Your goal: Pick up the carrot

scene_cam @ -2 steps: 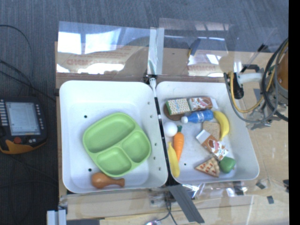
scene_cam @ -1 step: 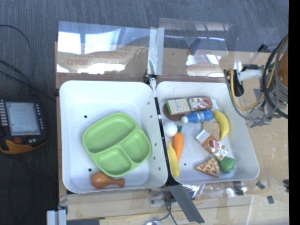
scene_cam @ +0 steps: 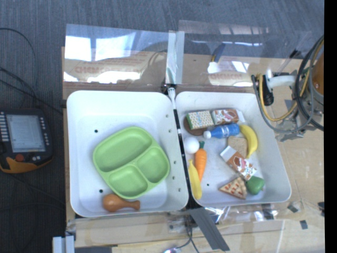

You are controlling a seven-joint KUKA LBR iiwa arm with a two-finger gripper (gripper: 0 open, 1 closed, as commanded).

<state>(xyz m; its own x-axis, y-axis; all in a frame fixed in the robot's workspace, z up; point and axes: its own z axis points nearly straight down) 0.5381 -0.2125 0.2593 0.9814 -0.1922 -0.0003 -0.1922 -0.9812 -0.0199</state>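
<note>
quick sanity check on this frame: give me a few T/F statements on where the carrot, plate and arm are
1. The small orange toy carrot lies in the right white bin. True.
2. The light green three-compartment plastic plate holds the carrot. False: the plate's compartments hold nothing; the carrot is in the other bin.
3. A brown toy chicken drumstick lies in the left white bin, by the plate's near edge. True.
4. The carrot lies at the right bin's right wall. False: it lies near that bin's left wall, beside a white toy egg and a yellow toy banana sits further right.
5. The grey arm is over the carrot. False: it is at the view's right edge, outside the bins.
</note>
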